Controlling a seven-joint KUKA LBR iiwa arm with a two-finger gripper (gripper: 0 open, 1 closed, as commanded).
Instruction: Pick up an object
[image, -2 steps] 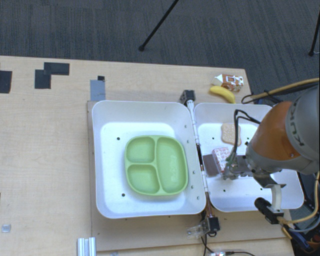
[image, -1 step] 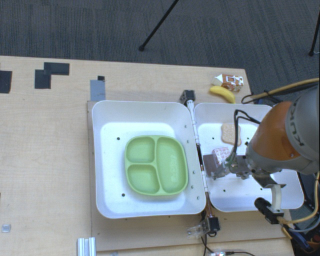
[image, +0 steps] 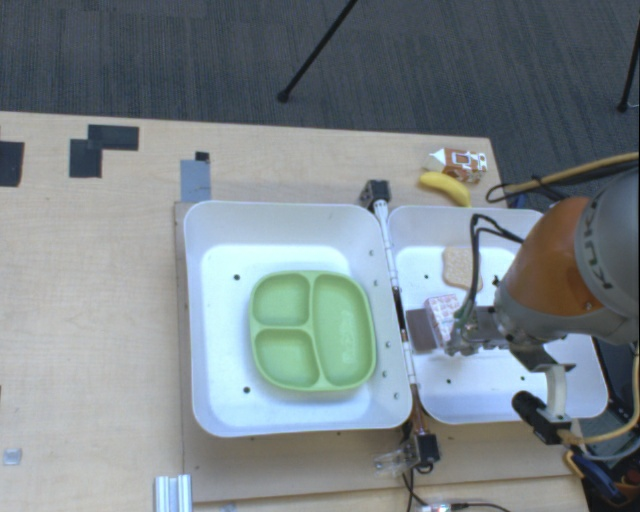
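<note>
Claw (image: 462, 338), grip state unclear, hovers just beside the pink packet (image: 441, 310) in right bin (image: 480, 400).

Single fixed camera high above the bench (image: 90, 330), looking down at a slant, far enough back to take in both white bins (image: 200, 300) whole, side by side at mid-frame, dark carpet (image: 200, 50) beyond the bench's far edge, arm (image: 570, 270) entering from the frame's right.

Bins (image: 215, 300) smooth white plastic, slightly glossy. Green divided plate (image: 312, 331) matt plastic. Bench (image: 90, 300) pale wood-look, matt; floor (image: 200, 50) dark ribbed carpet.
</note>
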